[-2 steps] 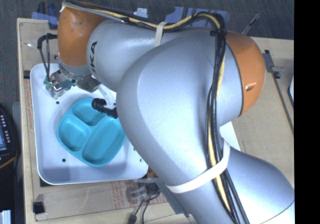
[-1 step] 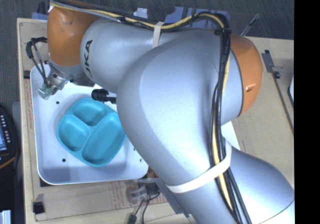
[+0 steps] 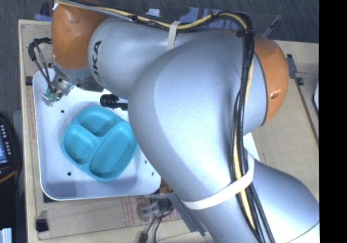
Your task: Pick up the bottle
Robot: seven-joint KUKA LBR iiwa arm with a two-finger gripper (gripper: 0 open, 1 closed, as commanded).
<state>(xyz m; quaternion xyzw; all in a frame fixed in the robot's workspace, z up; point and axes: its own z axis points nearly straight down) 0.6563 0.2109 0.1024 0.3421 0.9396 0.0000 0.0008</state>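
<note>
**Camera view: arm low over left bin**

Camera view gives us the grey arm (image 3: 206,122) covering most of the bench. Its gripper (image 3: 54,93) sits at the far left corner of the white bin (image 3: 81,190); jaw state, we cannot tell. 1 blue 3-compartment tray (image 3: 100,143) lies in that bin. A dark object (image 3: 112,101), possibly the bottle, pokes out beside the arm, just beyond the tray.

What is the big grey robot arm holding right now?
It cannot be told: the grey arm hides its own tip above the white bin beside the blue divided plastic plate.
</note>
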